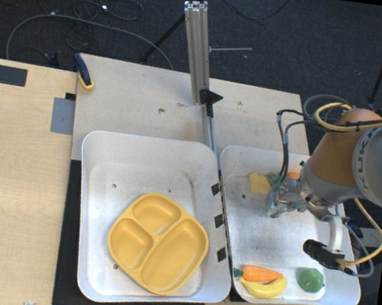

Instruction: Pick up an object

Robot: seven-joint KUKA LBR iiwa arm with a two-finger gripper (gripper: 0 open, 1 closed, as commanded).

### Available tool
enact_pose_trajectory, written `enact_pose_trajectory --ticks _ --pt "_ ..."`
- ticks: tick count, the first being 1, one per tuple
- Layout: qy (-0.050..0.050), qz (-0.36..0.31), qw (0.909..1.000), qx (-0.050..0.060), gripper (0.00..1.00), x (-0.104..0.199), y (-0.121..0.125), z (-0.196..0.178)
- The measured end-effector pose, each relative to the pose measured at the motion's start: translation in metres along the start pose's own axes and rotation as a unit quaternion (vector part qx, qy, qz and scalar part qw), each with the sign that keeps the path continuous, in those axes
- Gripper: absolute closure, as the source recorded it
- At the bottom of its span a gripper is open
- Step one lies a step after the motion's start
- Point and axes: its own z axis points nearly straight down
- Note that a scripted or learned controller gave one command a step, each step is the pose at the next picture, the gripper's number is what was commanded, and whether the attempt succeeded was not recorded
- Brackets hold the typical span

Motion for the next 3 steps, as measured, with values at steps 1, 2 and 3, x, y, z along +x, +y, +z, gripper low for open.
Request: enact_pose_trajectory --ticks 1,2,3 --pt "-0.001 -0.001 1.0000 -0.003 1.00 -0.005 0.005 -0.044" --pt "-0.001 -0.002 1.0000 -0.004 1.00 -0.008 0.002 -0.107" --pt "-0.001 -0.002 1.0000 -0.003 1.00 -0.002 0.004 -0.152"
